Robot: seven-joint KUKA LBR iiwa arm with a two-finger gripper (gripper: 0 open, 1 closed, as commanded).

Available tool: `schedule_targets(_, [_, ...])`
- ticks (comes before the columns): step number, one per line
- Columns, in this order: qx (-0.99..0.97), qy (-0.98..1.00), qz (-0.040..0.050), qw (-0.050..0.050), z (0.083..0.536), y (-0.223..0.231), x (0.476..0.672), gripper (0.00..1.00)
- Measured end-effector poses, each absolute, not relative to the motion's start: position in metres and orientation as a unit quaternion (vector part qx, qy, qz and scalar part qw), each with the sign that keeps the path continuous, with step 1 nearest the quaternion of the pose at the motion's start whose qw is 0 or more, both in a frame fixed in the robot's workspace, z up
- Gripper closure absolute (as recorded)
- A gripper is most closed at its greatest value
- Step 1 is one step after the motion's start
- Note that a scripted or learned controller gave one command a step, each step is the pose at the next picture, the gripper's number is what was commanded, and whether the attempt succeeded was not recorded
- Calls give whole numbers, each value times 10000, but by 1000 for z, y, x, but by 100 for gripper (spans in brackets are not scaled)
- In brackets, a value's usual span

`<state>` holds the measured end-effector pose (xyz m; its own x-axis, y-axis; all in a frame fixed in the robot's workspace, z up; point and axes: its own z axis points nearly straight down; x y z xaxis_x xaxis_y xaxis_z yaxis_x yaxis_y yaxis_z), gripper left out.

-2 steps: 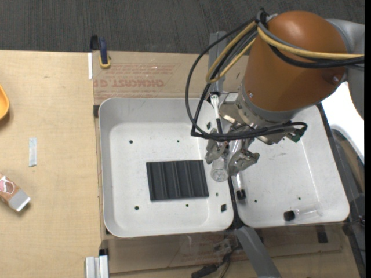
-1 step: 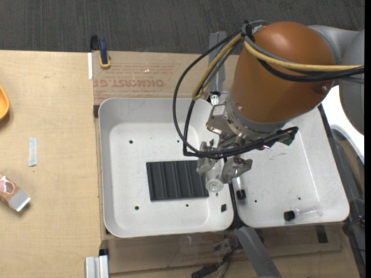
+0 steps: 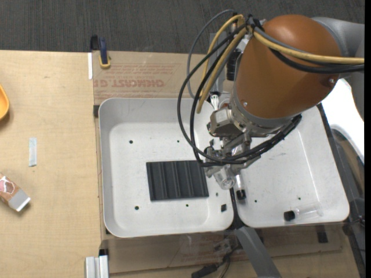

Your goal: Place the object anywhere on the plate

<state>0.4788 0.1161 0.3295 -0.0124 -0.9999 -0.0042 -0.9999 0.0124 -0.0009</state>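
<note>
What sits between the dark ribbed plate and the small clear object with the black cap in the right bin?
In the camera view, the gripper hangs over the seam between the plate and the capped object; beyond it, bare right bin floor.

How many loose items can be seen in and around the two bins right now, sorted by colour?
Dark grey: 1, the ridged plate in the left bin.
Clear with a black cap: 1, the small tube in the right bin.
Orange: 1, the object at the bench's left edge.
White: 1, the small strip.
Brown and white: 1, the packet.
Total: 5
</note>
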Motion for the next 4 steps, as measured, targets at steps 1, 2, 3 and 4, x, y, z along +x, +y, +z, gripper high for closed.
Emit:
schedule_targets(1, [-8051, 5932, 20, 11, 325, 135, 478, 100])
schedule_targets(2, [-8279, 5608, 21, 9, 327, 136, 478, 100])
schedule_targets(3, [-8919, 4523, 19, 12, 323, 116, 478, 100])
schedule_targets(4, [-9336, 3584, 30, 4, 296, 135, 478, 100])
